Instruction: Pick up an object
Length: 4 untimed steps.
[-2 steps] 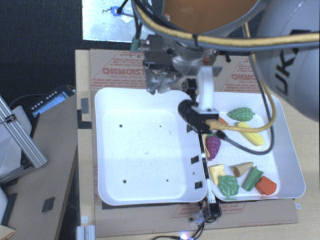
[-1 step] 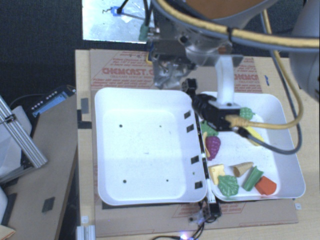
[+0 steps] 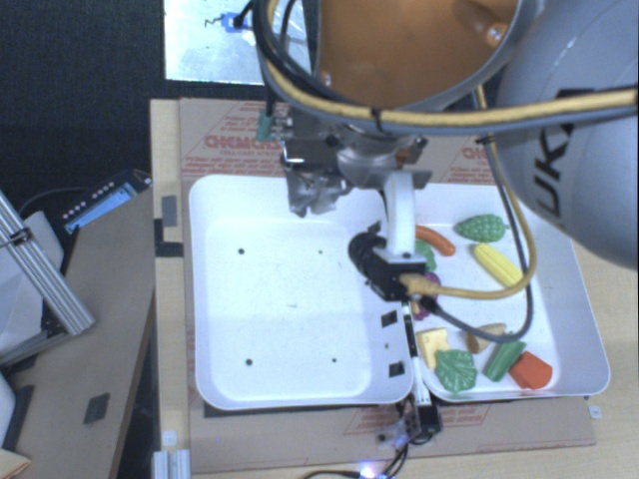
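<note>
My gripper [image 3: 316,196] hangs over the far edge of the left bin [image 3: 270,317], near the divide between the two bins. No object shows in it. The right bin [image 3: 582,319] holds toy food: a green leafy piece [image 3: 482,229], a yellow corn cob [image 3: 496,264], an orange sausage [image 3: 436,239], a yellow cheese wedge [image 3: 432,346], a green leaf [image 3: 456,369], a green cucumber [image 3: 504,358] and an orange-red piece [image 3: 530,370]. All of them lie to the right of the gripper and nearer the camera. The arm hides part of the right bin's far left corner.
A purple piece [image 3: 423,304] and a brown piece [image 3: 488,335] lie near the middle of the right bin. Both bins sit on a cardboard sheet [image 3: 230,138]. A metal frame [image 3: 40,277] stands off the bench at the left.
</note>
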Each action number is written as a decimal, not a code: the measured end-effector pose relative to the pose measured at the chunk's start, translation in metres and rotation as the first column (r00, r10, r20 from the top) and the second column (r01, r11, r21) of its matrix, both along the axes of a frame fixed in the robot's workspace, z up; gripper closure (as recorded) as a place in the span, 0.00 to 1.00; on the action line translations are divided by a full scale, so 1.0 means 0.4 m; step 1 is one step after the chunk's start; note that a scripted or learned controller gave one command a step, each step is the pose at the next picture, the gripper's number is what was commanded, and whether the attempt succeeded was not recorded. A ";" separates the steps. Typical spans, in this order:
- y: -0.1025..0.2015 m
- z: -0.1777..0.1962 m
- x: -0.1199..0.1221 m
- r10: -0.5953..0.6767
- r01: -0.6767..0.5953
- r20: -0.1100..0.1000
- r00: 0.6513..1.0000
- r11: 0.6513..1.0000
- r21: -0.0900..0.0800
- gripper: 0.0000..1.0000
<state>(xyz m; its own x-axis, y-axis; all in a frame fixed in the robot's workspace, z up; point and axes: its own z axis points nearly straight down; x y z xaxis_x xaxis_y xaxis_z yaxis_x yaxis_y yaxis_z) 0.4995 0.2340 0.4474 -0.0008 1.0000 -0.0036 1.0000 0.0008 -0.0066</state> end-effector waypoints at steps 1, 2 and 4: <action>-0.001 0.147 0.205 -0.001 0.001 0.017 1.000 1.000 0.006 1.00; -0.001 0.191 0.319 -0.001 0.001 0.013 1.000 1.000 0.005 1.00; 0.001 0.230 0.236 0.005 -0.006 0.019 1.000 1.000 0.010 1.00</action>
